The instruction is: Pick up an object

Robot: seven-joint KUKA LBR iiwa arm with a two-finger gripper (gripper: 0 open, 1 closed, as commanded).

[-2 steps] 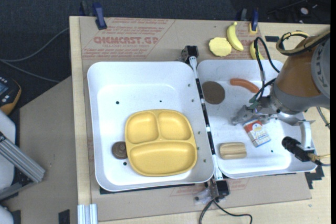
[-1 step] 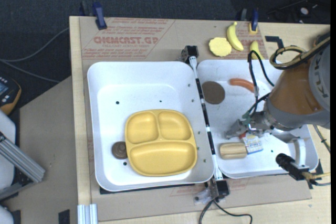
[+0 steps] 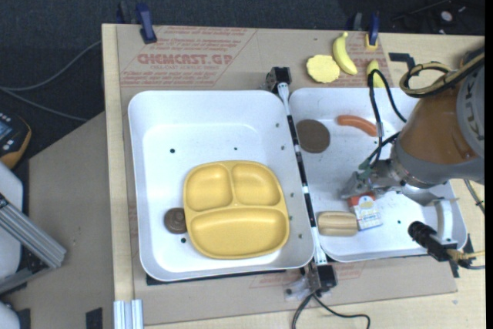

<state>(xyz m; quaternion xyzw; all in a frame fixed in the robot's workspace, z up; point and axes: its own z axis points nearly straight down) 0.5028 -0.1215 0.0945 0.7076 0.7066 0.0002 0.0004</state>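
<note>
My gripper (image 3: 363, 186) hangs low in the right bin (image 3: 400, 241), on the end of the grey arm with the orange band (image 3: 435, 127). Right under it lies a small red and white carton (image 3: 367, 212), partly covered by the gripper. A tan bread roll (image 3: 337, 223) lies just left of the carton, near the bin's front. Farther back in the same bin are a brown round patty (image 3: 313, 135) and a reddish sausage (image 3: 357, 124).
The left bin (image 3: 146, 166) holds a yellow divided plate (image 3: 233, 208) and a small brown disc (image 3: 176, 220) at the plate's left edge. A banana (image 3: 345, 55) and a yellow slice (image 3: 323, 68) lie on the bench behind the right bin. Black cables (image 3: 379, 100) run over the right bin's back.
</note>
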